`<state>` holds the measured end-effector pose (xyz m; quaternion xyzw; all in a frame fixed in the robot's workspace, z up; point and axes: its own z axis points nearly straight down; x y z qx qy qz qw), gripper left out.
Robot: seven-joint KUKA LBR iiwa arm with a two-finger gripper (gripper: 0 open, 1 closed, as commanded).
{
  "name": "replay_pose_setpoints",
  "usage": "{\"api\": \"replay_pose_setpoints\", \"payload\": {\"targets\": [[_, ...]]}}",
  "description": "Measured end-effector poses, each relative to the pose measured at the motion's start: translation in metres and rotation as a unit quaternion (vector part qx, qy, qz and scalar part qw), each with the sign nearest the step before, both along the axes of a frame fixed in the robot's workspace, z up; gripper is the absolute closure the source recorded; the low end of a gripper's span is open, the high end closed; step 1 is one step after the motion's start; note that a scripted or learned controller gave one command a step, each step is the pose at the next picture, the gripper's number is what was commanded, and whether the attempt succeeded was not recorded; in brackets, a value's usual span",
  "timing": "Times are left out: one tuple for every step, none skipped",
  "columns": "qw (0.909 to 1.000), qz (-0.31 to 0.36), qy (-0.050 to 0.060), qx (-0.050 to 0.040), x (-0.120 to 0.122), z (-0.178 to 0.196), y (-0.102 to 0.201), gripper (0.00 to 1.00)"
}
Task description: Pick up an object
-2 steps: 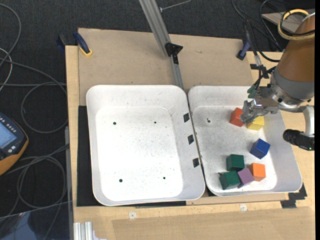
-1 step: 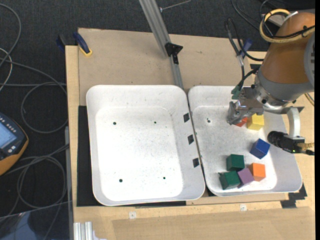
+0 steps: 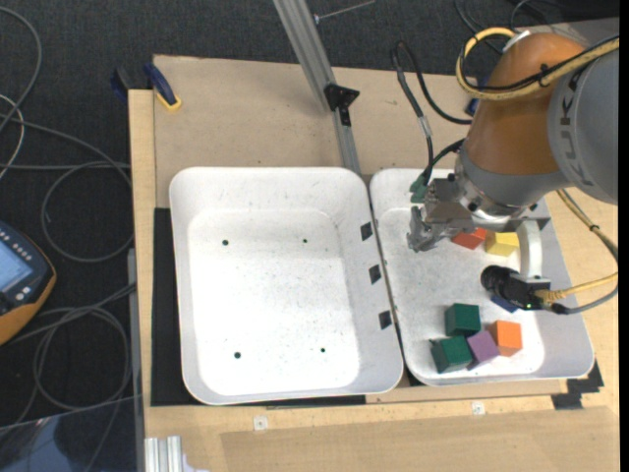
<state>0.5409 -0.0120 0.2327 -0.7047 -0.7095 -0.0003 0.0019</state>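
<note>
The gripper (image 3: 423, 232) hangs over the right bin (image 3: 425, 293); whether its claw is clenched I cannot tell. At five o'clock, the green block (image 3: 462, 318) looks light, rigid, graspable across flat sides.

In the right bin: 2 green blocks (image 3: 459, 334), a purple (image 3: 483, 346), an orange (image 3: 508, 335), a yellow (image 3: 501, 245), perhaps a red (image 3: 470, 237) one.

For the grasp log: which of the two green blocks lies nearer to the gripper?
The upper green block, beside the orange block; the other green block sits lower, at the right bin's front edge.
</note>
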Motion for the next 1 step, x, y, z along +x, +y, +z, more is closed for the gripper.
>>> {"api": "replay_pose_setpoints", "payload": {"targets": [[1.0000, 0.001, -0.002, -0.0001, -0.0020, 0.0095, 0.0632, 1.00]]}}
